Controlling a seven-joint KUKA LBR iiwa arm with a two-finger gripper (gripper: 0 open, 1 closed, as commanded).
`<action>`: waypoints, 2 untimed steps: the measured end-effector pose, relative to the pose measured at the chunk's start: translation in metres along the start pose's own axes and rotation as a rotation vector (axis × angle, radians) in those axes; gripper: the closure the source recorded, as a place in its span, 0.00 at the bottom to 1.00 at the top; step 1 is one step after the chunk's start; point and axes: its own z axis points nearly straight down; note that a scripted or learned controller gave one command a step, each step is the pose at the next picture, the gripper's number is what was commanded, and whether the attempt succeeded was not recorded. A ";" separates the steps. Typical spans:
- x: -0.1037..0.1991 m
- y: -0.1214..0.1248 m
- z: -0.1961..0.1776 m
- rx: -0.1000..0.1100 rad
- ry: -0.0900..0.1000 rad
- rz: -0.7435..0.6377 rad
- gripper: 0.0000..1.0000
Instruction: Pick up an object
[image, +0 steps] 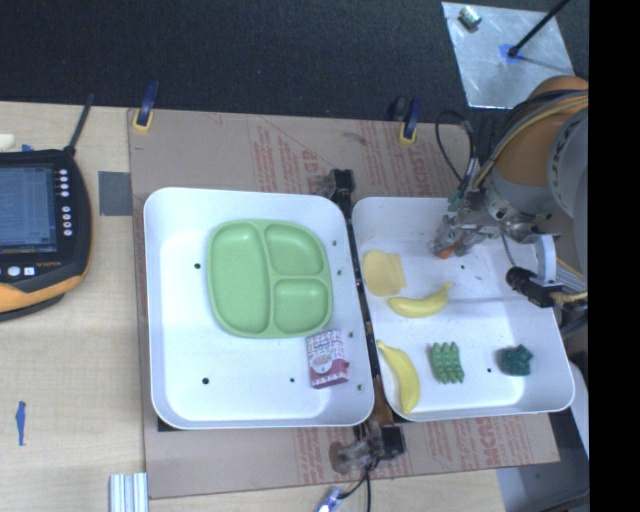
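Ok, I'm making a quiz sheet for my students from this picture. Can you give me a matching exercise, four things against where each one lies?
Things:
1. green divided plate
2. small pink packet
3. dark green toy
4. pincer

Places:
A. right bin, near its front right corner
B. left bin, middle
C. right bin, over its far part
D. left bin, near its front right corner, just below the plate

Pairs: 1-B, 2-D, 3-A, 4-C
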 end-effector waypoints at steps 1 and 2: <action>0.053 -0.037 -0.041 -0.010 -0.005 -0.002 1.00; 0.087 -0.107 -0.101 -0.009 -0.004 -0.001 1.00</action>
